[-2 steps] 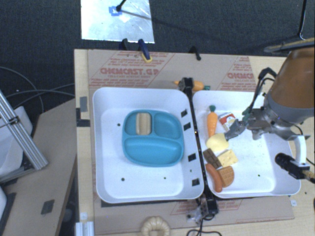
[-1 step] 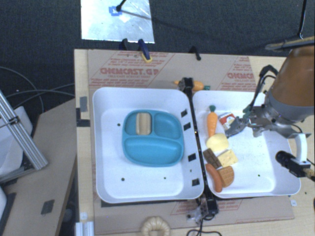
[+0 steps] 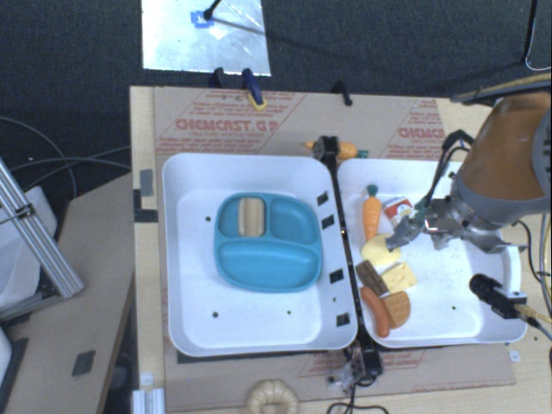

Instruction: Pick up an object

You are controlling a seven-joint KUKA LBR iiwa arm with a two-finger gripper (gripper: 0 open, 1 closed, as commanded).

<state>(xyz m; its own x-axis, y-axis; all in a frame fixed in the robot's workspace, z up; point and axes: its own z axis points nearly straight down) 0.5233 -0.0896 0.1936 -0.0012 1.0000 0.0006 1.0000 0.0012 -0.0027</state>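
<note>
From my station I took the carrot (image 3: 371, 215) as my landmark, lying lengthwise in the right bin (image 3: 448, 322) close to the divider between the two bins. The gripper (image 3: 404, 234) hung just beside the carrot, on the side away from the divider, above a pale yellow rounded piece (image 3: 378, 250) that sat just past the carrot's tip. Whether its fingers stood apart or together I could not tell; nothing showed between them. Further from the carrot along the divider lay a brown bar (image 3: 371, 276), a yellow wedge (image 3: 398, 276), a sausage (image 3: 376, 310) and a bread slice (image 3: 397, 308), crowded and touching. I judged these to be light, stiff plastic toy food, smooth and apt to slip. I would take the yellow piece across its narrow width, low, clear of its neighbours.
</note>
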